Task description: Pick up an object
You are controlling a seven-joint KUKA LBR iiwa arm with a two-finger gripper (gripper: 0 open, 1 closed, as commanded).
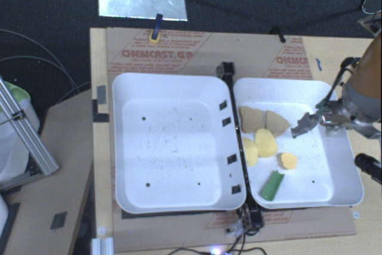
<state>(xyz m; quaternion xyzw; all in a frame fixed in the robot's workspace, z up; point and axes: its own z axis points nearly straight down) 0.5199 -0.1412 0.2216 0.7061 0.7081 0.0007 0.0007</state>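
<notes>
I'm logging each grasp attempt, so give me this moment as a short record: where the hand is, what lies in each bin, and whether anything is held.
hand: over the right bin, near its upper middle, reaching in from the right
held: nothing visible between its fingers
right bin contents: two tan wedges, a large yellow piece, a yellow piece by the divider, a small yellow-orange piece, a green block
nearest to hand: the tan wedges
left bin: no objects visible

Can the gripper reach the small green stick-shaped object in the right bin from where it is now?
Probably yes. The gripper hangs over the right white bin, and the green stick-shaped object lies apart from the yellow pieces, uncovered.
</notes>
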